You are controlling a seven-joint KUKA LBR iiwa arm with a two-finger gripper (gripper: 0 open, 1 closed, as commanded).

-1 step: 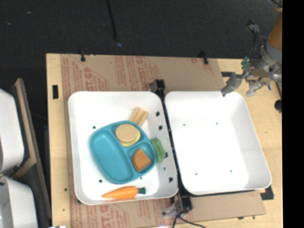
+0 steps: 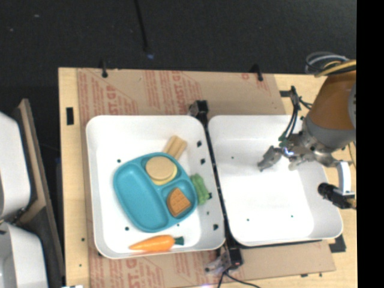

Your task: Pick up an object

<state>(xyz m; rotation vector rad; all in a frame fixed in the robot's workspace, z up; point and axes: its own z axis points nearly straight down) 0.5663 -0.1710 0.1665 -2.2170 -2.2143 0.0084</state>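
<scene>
The left bin (image 2: pixel 102 161) holds a blue divided plate (image 2: pixel 139 198) with a round tan biscuit (image 2: pixel 162 168) and a brown toast piece (image 2: pixel 179 201) on it. A tan wooden block (image 2: pixel 176 146) leans at the plate's far edge. A green piece (image 2: pixel 200 189) lies against its right side. An orange carrot (image 2: pixel 156 243) rests near the bin's front wall. My gripper (image 2: pixel 280 161) hangs over the right bin (image 2: pixel 270 221), near its far right part, well away from all these objects. Its fingers are spread open with nothing between them.
The arm with its orange band (image 2: pixel 336 104) comes in from the right over the right bin's far corner. A black clamp (image 2: pixel 198 108) sits where the two bins meet at the back. Cardboard bench (image 2: pixel 150 89) surrounds both bins.
</scene>
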